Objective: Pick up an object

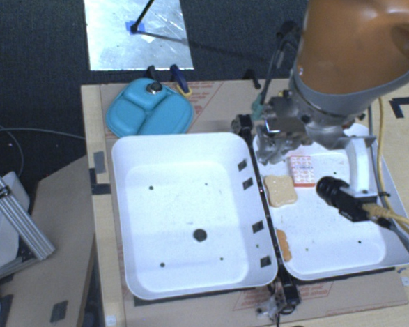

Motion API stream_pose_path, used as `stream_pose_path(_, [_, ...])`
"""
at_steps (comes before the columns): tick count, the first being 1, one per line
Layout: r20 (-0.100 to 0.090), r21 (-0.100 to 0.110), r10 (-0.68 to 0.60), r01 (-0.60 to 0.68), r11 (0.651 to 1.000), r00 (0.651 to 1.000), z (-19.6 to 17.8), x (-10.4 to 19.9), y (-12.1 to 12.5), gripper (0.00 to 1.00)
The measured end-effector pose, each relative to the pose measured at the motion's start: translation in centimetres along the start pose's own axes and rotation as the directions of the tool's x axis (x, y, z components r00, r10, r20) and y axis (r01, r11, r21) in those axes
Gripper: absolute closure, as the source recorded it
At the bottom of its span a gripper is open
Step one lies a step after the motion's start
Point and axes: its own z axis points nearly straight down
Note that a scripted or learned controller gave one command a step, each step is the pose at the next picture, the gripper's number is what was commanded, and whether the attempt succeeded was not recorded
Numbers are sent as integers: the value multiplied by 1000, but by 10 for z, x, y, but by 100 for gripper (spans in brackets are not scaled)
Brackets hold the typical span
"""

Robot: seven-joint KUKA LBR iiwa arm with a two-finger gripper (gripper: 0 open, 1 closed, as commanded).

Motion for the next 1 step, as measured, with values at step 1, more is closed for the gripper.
stream_pose_path(1, [-1,6,-13,13,1000,1000,1,28,-1,100])
